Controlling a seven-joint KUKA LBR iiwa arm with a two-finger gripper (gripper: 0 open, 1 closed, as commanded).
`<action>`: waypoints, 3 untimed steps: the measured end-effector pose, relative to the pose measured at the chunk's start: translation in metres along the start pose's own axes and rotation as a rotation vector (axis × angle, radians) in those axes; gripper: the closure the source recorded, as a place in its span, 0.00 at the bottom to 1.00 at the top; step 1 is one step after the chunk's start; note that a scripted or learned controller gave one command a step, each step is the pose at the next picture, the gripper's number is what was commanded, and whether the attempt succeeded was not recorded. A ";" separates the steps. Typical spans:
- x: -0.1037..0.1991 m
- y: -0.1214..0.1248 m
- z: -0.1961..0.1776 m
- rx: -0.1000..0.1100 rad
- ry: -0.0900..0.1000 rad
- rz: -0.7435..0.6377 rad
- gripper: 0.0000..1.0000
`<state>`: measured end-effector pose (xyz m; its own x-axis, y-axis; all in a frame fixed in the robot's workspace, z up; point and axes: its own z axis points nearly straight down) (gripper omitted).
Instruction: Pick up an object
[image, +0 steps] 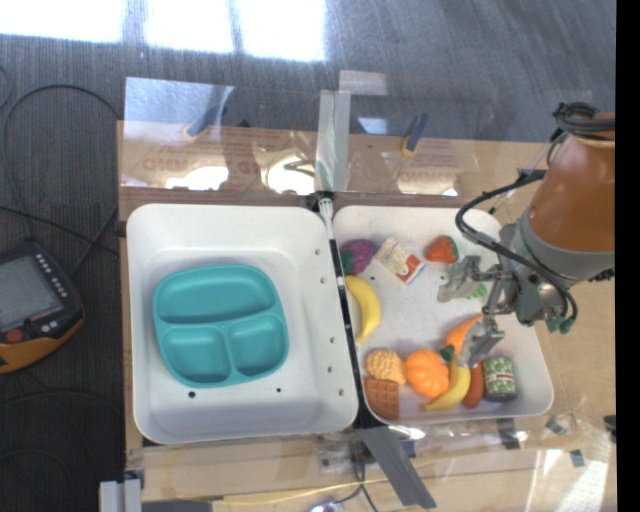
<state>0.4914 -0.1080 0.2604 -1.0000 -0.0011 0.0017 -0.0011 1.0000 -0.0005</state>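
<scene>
The right bin (520, 405) holds several toy foods: a purple fruit (358, 256), a white and red carton (398, 261), a red strawberry (441, 249), a yellow banana (366, 305), a waffle piece (383, 366), an orange fruit (427, 372), a small banana (452, 389), a carrot (459, 335) and a small can (500, 378). My gripper (469, 314) hangs over the right side of this bin, open, with nothing between its fingers. One fingertip (458, 284) lies below the strawberry. The other sits right by the carrot's upper end.
The left bin (150, 240) holds a teal divided plate (220, 322). A raised divider (338, 300) separates the two bins. The arm's orange band (575, 195) stands over the right bin's right edge. A pendant (30, 295) lies on the floor at the left.
</scene>
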 end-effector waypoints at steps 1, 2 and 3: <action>-0.018 -0.040 0.130 0.000 0.003 0.061 0.00; 0.007 0.011 0.167 0.000 -0.001 -0.051 0.00; 0.005 0.011 0.158 0.002 -0.003 -0.051 1.00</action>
<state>0.4864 -0.0970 0.1021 -0.9986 -0.0524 -0.0017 -0.0524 0.9986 -0.0026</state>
